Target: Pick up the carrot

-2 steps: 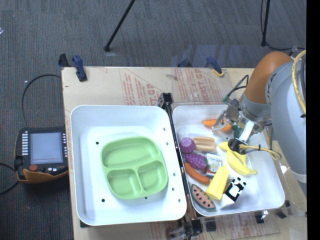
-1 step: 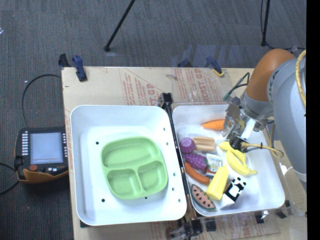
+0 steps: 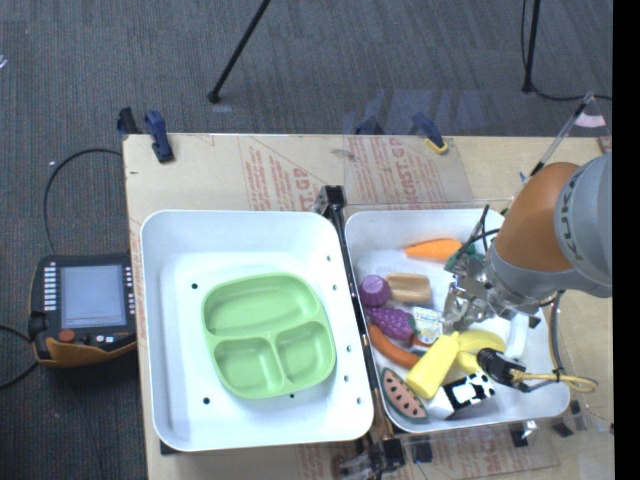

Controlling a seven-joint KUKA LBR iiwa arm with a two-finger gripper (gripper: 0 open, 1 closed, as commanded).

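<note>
1. The carrot (image 3: 434, 249) lies on its side at the far end of the right bin (image 3: 362, 230), close to the far wall and a little apart from the other toys, so one side of it looks free for a grasp.
2. A second orange piece (image 3: 391, 347) lies lower in the heap, partly under the grapes (image 3: 393, 321); I judge the far one to be the target.
3. The pincer (image 3: 462, 306) hangs low over the middle of the right bin, right of the carrot and nearer, beside the bread slice (image 3: 409, 288). Whether it is wide or narrow I cannot tell, as the wrist hides the tips; nothing shows between them.
4. The yellow block (image 3: 432, 366), banana (image 3: 480, 342) and watermelon slice (image 3: 406, 392) crowd the near end, likely just tipped in loose.
5. The green tray (image 3: 267, 333) sits alone in the left bin (image 3: 165, 268), which suggests a drop-off spot.
6. The pick looks not yet made.
</note>
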